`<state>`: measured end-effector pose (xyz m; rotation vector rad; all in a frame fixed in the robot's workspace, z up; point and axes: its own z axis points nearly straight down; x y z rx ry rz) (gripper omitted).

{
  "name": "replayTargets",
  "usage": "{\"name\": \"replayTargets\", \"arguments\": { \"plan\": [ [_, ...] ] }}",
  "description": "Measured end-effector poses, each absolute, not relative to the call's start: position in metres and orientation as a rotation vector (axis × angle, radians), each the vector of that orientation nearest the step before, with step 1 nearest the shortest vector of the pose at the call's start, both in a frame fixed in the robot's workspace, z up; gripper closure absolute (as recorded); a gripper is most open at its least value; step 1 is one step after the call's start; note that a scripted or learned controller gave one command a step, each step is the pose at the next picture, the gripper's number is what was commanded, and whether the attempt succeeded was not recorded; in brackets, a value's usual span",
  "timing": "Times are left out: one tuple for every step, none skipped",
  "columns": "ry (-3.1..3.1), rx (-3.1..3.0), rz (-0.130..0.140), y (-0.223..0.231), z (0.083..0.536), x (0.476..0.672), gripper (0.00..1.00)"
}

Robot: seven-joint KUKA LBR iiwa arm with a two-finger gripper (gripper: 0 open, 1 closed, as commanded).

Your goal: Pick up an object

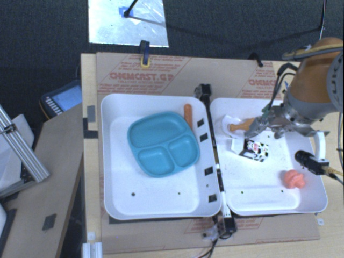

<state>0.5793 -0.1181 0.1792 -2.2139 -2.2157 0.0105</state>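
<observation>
My gripper (256,129) reaches into the right bin (269,200) from the right, low over its upper-left part. Its tip is just above a black-and-white patterned object (256,150) and right beside a tan object (238,126) that lies against a white piece (228,123). A pink lumpy object (293,179) lies apart near the bin's right wall. In the left bin (121,198) a blue divided plate (163,144) lies flat, with a thin orange stick-shaped object (187,114) by its upper right edge.
A black divider strip (210,144) runs between the two bins. A black cylindrical part (308,163) hangs over the right bin's right side, below the arm (314,85). A metal sheet (128,15) lies beyond the bench.
</observation>
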Motion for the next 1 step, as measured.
{"name": "replayTargets", "arguments": {
  "plan": [
    [-2.226,-2.219,-0.001,-0.1180,0.1857,0.5824,0.00]
  ]
}}
